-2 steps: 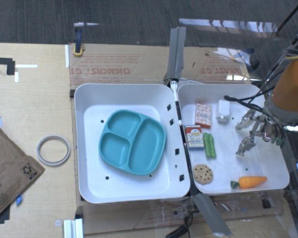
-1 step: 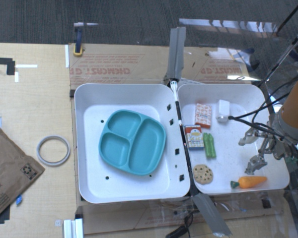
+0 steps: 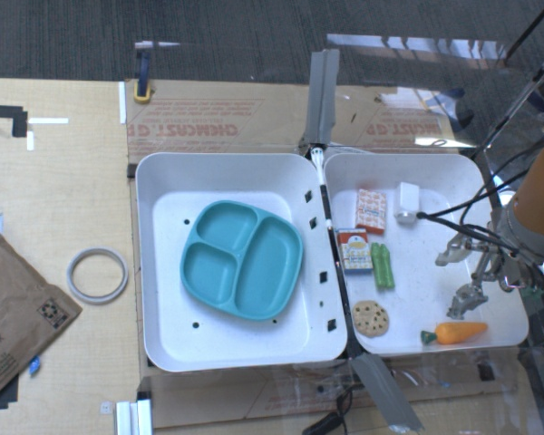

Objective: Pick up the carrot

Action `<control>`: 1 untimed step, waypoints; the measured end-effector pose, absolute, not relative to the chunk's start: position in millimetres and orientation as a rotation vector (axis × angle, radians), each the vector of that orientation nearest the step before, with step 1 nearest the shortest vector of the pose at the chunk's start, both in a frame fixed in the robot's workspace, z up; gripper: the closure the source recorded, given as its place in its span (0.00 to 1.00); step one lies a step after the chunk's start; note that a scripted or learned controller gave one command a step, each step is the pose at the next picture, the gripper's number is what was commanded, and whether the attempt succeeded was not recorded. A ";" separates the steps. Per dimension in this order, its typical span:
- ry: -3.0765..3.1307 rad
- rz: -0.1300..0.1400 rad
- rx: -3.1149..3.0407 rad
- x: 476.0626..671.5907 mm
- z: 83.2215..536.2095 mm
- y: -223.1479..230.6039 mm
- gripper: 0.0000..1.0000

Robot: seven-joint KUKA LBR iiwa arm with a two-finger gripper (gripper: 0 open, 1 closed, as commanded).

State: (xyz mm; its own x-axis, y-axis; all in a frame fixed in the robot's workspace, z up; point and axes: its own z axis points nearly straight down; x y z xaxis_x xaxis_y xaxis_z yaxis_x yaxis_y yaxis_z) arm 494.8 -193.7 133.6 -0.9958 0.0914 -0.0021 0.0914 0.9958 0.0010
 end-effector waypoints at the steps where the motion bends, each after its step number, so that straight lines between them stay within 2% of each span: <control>1: 3.136 0.001 0.144 494.8 133.6 -193.7 0.00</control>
